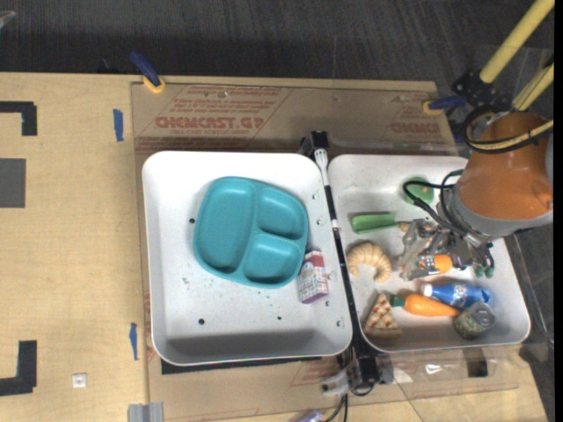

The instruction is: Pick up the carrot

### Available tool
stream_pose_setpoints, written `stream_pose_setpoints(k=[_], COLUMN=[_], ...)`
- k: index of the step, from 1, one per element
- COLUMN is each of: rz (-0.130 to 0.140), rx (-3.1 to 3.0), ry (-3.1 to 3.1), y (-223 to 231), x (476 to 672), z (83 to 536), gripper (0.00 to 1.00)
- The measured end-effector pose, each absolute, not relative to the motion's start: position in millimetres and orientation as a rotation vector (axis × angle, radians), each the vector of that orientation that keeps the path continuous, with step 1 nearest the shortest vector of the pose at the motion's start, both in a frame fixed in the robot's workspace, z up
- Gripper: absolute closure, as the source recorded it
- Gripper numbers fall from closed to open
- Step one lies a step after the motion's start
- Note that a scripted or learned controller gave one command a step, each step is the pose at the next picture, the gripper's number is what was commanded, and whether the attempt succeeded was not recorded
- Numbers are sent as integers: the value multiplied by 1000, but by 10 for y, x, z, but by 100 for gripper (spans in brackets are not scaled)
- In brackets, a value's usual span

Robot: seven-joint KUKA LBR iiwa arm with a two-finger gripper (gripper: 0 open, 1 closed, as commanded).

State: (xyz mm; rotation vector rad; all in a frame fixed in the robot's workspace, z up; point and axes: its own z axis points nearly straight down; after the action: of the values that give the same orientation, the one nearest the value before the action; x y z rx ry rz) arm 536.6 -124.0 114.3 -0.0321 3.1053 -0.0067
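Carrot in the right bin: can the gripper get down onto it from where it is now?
Probably yes. The carrot lies uncovered just below the gripper, top side free. A blue bottle lies close against it, so the fingers may catch that too.

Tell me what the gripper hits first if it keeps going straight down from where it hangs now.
Probably the blue bottle, lying just below the gripper in the right bin, with the carrot right beside it. Depth is hard to judge from this slanted view, so it might meet the bin floor instead.

The divided plate (251, 229) is sitting in the left bin (167, 323), while the carrot (429, 306) is lying low in the right bin (369, 178), beneath the gripper (431, 251).
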Motion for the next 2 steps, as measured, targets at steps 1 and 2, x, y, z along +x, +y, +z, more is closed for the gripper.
stream_pose_setpoints(k=[1,2], rz=[-5,-3], rx=[-901,-768], ry=[2990,3029], y=[-1681,-1077], x=[5257,5677], z=[916,1742], gripper=[100,100])
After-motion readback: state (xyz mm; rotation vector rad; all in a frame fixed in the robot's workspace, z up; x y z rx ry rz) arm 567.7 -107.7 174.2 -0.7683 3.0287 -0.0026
